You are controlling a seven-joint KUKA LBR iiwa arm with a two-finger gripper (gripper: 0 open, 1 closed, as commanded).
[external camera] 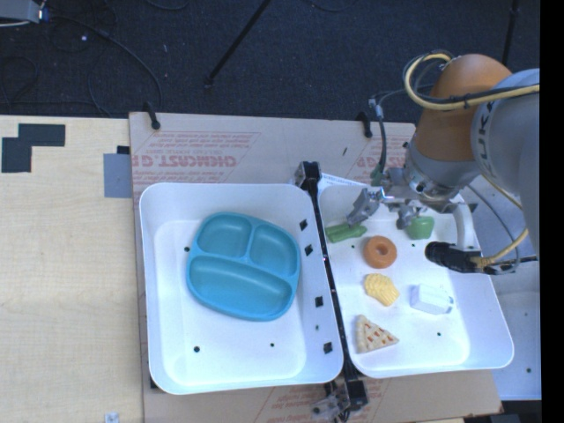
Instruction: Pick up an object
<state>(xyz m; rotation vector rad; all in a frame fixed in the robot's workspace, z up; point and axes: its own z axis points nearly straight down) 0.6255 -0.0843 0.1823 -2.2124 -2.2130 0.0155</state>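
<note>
**Gripper low over the far end of the right bin, nothing seen in its grasp**

The gripper (388, 203) hangs over the far part of the right bin (493, 342), its metal fingers (363, 206) angled down toward the bin's left side. Whether the jaws are spread or pressed together cannot be told from this slant, and no object shows between them.

Just below the finger lies a green elongated piece (345, 232), close to the divider between the bins. On the gripper's other side a small green block (421, 227) sits near the wrist hardware. Nearer the camera, an orange ring (381, 252) rests on the bin floor, then a yellow lumpy piece (381, 289), a small white item (431, 300) to its right, and a tan wedge (374, 335) nearest the front.

The grey arm (502, 139) with its orange band reaches in from the right.

The left bin (167, 324) holds a blue divided plate (242, 265), lying flat, well apart from the gripper.
</note>
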